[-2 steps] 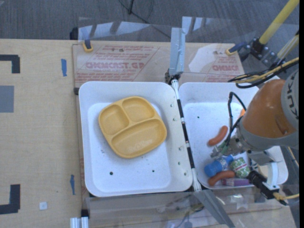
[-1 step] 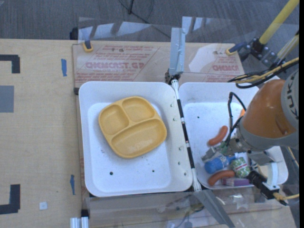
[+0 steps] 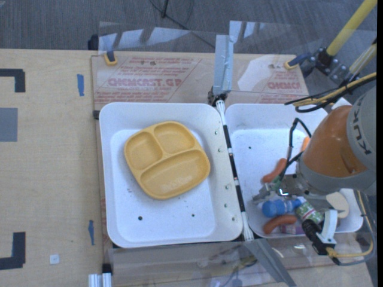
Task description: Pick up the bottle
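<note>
On the wooden bench, the bottle (image 3: 277, 207) lies in the right bin (image 3: 257, 137) among crowded toys, under the gripper (image 3: 281, 191). I cannot tell its state. It may catch the hot dog (image 3: 280, 223) instead.

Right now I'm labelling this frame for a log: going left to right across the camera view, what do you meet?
Blue tape mark → yellow divided plate in the left bin → grey divider post → blue-capped bottle in the right bin → arm's orange band.
</note>
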{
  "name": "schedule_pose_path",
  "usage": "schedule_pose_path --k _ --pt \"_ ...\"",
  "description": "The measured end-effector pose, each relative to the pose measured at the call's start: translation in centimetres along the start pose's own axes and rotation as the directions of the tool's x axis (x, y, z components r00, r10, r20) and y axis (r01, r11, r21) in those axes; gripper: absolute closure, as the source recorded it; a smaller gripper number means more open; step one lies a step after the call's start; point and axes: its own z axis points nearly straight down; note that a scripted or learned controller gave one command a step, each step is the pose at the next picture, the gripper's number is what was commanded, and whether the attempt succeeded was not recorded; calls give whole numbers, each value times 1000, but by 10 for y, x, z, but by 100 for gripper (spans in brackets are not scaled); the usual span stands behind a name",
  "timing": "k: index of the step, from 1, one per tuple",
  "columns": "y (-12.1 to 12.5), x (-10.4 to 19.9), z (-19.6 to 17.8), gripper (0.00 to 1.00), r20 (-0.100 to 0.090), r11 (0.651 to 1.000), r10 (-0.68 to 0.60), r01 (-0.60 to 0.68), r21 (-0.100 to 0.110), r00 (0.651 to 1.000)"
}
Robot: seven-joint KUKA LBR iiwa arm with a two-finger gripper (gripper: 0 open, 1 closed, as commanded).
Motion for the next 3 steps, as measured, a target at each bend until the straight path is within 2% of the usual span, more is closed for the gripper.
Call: schedule_pose_path --k 1,2,3 --pt "1 0 -10 100 0 1000 1 -1 -2 1000" --pt "1 0 -10 0 -1 1000 1 -1 -2 1000" --pt "1 -3 -1 0 -1 999 33 -33 -2 999"
